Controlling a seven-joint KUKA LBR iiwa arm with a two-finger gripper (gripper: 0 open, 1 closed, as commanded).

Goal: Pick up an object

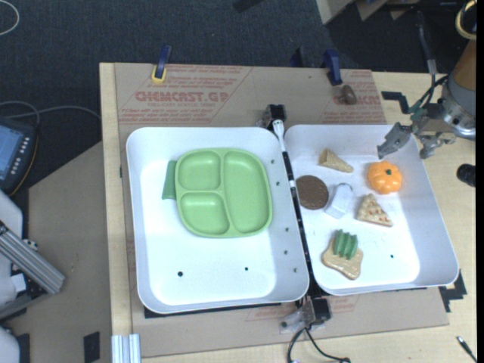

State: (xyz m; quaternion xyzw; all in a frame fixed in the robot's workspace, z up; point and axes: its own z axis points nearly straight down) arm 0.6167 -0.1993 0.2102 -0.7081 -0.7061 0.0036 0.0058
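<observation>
Cardboard-topped bench [227,89] bears two white bins [151,225]

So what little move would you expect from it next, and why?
Probably a short drop down and slightly left onto the orange pumpkin toy. The tool hangs spread open at the far right corner of the right bin, holding nothing, and the pumpkin lies just below it, apart from the cheese wedge and pizza slice. That is a guess.
</observation>
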